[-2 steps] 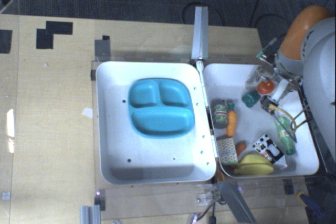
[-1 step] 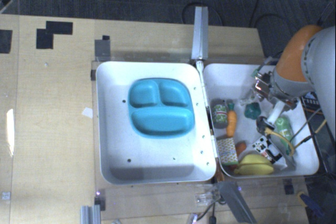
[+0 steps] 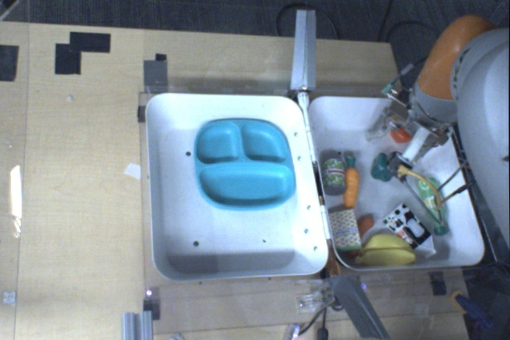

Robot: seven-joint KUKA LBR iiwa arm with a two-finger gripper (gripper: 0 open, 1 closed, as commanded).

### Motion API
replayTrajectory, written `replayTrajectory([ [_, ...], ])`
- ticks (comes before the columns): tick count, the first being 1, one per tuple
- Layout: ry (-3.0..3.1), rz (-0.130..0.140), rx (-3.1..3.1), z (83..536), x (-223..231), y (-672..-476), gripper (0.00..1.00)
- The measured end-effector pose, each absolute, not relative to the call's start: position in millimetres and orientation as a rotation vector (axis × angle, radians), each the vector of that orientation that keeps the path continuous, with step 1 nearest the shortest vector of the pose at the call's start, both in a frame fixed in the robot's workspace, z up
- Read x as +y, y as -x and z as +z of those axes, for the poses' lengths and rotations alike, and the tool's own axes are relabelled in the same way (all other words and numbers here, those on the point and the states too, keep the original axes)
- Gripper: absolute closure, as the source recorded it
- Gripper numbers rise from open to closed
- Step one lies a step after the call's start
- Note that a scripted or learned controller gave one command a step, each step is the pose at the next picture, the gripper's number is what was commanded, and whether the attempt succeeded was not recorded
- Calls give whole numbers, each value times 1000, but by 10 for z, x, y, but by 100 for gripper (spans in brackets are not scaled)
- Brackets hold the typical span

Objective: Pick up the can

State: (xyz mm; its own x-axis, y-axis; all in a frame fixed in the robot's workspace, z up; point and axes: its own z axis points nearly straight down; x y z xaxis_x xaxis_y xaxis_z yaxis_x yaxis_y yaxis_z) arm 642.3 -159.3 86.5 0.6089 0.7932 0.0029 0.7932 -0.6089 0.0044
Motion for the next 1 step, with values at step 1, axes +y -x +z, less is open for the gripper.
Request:
replayTrajectory([
  [1, -2805, 19, 1398, 1010, -1573, -6457, 100],
])
